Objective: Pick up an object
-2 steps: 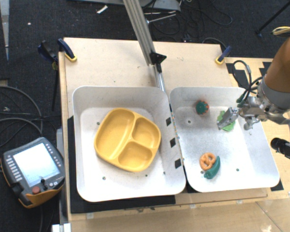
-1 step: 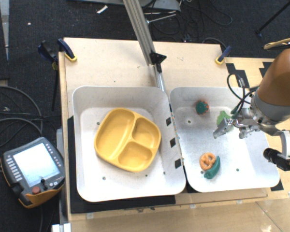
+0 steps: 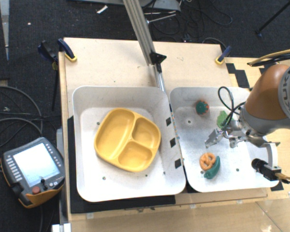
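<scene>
Two white bins sit side by side on a tan bench (image 3: pixel 111 57). Closest to us, off the bench at the bottom left, a grey and orange control pad (image 3: pixel 33 170) with a pale screen lies on the dark floor.

In the right bin (image 3: pixel 241 178), near its front edge, there is an orange pretzel toy (image 3: pixel 207 160). It touches a small teal toy (image 3: pixel 212 171) that lies just under it. At the front right corner of this bin a black part (image 3: pixel 263 168) sticks in.

A bit farther back, the gripper (image 3: pixel 221 137) hangs over the middle of the right bin. Its metal fingers are apart, and there is nothing between them. The pretzel toy is near the gripper, just in front of it, but not touching. The grey arm (image 3: pixel 273 100) with its orange band comes in from the right. A green thing (image 3: pixel 224 118) peeks out by the wrist, partly hidden.

The left bin (image 3: pixel 87 100) holds a yellow plate (image 3: pixel 128 139) with three parts. It sits in the middle, a bit turned.

Farther back in the right bin, a small ball (image 3: pixel 201 107), teal and reddish, lies alone. Behind the bins, a metal pole (image 3: pixel 140 25) leans up from the bench.
</scene>
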`<state>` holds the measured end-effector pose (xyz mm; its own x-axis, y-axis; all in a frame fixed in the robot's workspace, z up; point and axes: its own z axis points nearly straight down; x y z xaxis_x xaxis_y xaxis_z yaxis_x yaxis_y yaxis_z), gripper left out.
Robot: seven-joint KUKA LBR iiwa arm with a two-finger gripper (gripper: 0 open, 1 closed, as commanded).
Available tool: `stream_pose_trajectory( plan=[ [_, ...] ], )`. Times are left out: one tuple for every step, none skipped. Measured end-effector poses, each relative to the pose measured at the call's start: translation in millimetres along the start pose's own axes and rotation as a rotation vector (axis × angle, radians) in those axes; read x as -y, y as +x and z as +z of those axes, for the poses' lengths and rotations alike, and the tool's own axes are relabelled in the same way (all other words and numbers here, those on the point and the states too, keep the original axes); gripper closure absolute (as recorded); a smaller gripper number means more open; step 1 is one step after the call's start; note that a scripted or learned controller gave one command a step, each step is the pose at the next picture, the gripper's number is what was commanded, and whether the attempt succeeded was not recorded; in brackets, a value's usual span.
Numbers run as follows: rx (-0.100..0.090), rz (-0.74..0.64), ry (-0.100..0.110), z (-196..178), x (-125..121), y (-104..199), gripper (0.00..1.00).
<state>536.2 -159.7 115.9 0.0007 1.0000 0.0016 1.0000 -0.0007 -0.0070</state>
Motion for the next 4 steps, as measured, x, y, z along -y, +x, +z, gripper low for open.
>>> stream_pose_trajectory(
  plan=[
    [0.002, 0.000, -0.008, -14.1, -2.3, -0.4, 1.00],
    [0.003, -0.004, -0.012, -59.6, 1.5, 5.2, 1.00],
    [0.004, -0.004, -0.013, -112.6, 0.0, 5.2, 1.00],
    [0.000, -0.009, -0.008, -112.7, -5.4, 50.1, 1.00]
  ],
)
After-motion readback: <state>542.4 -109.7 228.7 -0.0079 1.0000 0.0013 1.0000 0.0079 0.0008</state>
